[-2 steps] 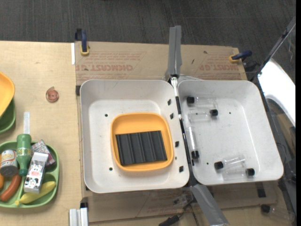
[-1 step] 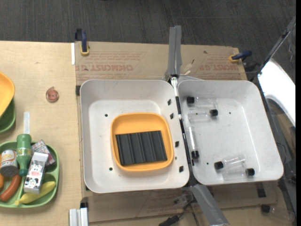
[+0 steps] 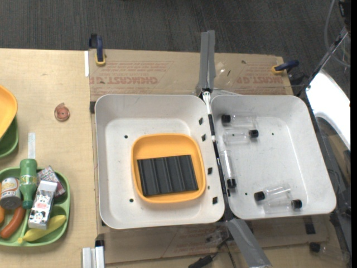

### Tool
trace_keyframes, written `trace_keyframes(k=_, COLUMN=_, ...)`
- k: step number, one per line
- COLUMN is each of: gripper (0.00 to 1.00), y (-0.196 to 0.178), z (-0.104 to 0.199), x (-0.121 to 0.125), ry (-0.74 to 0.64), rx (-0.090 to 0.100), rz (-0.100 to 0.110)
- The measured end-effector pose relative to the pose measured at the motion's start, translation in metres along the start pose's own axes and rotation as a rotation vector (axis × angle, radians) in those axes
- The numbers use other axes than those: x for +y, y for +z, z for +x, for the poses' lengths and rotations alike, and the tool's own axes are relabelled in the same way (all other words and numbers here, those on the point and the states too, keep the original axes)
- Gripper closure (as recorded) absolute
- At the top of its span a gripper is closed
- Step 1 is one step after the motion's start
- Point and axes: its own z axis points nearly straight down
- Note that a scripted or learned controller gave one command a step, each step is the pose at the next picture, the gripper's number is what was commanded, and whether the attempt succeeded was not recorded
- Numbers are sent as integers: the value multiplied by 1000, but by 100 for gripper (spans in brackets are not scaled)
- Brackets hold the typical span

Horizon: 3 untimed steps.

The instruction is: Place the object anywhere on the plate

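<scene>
The left bin (image 3: 111, 121) holds an orange plate (image 3: 167, 144) that sits toward the bin's front and right. A strip of bare white floor runs around it, widest along the back edge and the left edge. The plate's right rim comes close to the wall shared with the right bin (image 3: 301, 149).

A dark grey slab (image 3: 167, 175) lies flat on the plate, inside its rim. It is rectangular with lengthwise ribs, and it covers most of the plate's floor. Its long sides run roughly parallel to the bin's front edge, with a slight tilt.

In the right bin the middle of the floor is open. One clear tube (image 3: 240, 126) with black caps lies near the back-left corner. Another tube (image 3: 276, 197) lies near the front-right corner, and a third tube (image 3: 226, 163) lies along the left wall.

Both bins rest on cardboard (image 3: 145, 74), with a clamp (image 3: 98, 50) at its back-left corner. Well apart to the left, a green tray (image 3: 56, 230) of toy food sits at the bench's front-left edge.

How the gripper stands cannot be told.
</scene>
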Motion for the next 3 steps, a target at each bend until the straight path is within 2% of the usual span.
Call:
trace_keyframes(k=1, gripper=100, y=30, z=-20, x=37, ry=-141, rx=-1, rz=1)
trace_keyframes(k=2, gripper=100, y=0, z=26, x=11, ry=-457, rx=0, rz=3)
trace_keyframes(k=3, gripper=100, y=0, z=-16, x=44, ry=-462, rx=1, rz=5)
